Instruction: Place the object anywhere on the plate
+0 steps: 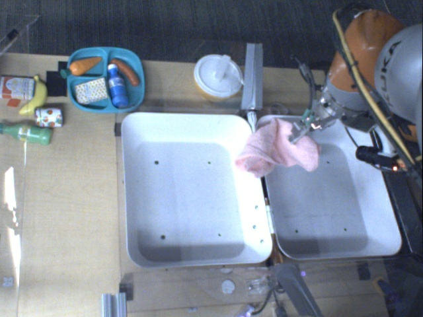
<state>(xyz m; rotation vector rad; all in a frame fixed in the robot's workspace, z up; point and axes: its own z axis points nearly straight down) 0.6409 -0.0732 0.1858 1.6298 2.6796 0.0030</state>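
Pincer (305,125) sits at the upper right edge of the pink cloth (277,149), its fingertips touching the fabric there; whether it pinches a fold or merely rests against it I cannot tell, since the fingertips are too small and dark against the cloth to read. Spreading away to the pincer's lower left, the cloth lies bunched over the divide between the two bins, part of it in the right bin (344,223) and part drooping onto the rim of the left bin (185,197).

Judging by this, the step in hand is the carry: the cloth looks lifted or dragged at one corner and not yet delivered. A blue divided plate (135,65) stands on the bench (66,210) far off to the pincer's left, beyond the left bin's upper corner, already bearing toy food and a small blue bottle (117,86). A white lidded cup (218,76) stands between, just above the left bin.

Next would likely be a rise high enough for the hanging cloth to clear the bin walls and the cup, then a long traverse left. Limp fabric may slip from a shallow grip on the way.
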